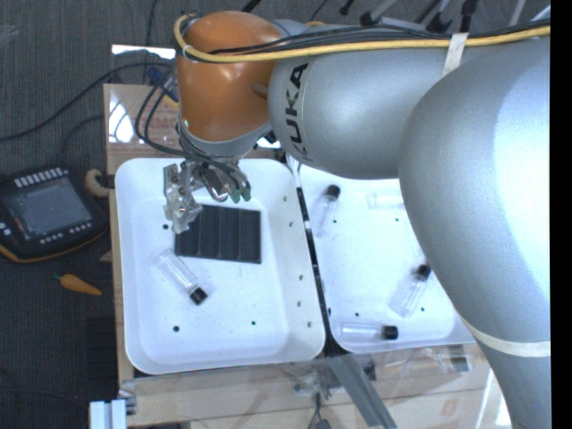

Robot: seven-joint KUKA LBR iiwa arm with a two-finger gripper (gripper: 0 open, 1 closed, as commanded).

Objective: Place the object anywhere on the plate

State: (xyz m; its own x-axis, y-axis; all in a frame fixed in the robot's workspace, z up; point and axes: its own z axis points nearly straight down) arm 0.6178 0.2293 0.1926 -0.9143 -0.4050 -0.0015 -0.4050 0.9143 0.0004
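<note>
One grey arm is seen reaching in from the right; two white bins, left and right, are counted; one black ribbed plate lies in the left bin; the claw hangs at the plate's upper-left corner, opening not discernible; four clear vials: one just below the claw, three in the right bin.

Dark carpet floor — black cables, wooden bench.
</note>
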